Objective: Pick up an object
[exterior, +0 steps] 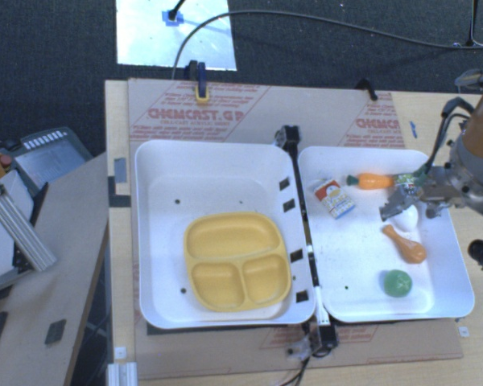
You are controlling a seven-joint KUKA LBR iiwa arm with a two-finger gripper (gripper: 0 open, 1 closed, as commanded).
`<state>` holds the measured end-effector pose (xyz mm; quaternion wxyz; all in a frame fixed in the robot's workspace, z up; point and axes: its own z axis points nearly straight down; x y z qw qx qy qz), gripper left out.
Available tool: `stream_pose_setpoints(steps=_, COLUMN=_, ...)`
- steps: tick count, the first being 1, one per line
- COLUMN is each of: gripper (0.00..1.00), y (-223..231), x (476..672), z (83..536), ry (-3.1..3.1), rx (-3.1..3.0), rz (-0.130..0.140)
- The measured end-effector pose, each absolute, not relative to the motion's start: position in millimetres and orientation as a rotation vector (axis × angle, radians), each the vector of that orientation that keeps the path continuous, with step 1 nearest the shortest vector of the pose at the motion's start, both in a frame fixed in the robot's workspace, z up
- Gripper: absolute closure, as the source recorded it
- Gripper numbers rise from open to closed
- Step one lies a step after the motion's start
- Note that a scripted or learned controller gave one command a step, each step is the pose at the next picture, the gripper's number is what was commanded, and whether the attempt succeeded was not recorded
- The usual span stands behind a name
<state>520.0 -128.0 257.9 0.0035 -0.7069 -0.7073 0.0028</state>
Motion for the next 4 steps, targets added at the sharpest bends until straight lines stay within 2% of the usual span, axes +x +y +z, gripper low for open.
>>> stream_pose_setpoints(steps=1, gripper=0.00, y=-127.8, x=522.0, z=263.2, ry=-2.226, rx=-2.219, rz=-0.001)
stream_pose_setpoints(steps=2, gripper=0.00, y=-126.1, x=514.8, z=218.0, ry=-2.222, rx=-2.219, rz=0.001)
stream_pose_setpoints(steps=4, gripper=0.00, y=-131.7, x=504.1, z=96.9, ry=-2.220, rx=-2.218, rz=0.003)
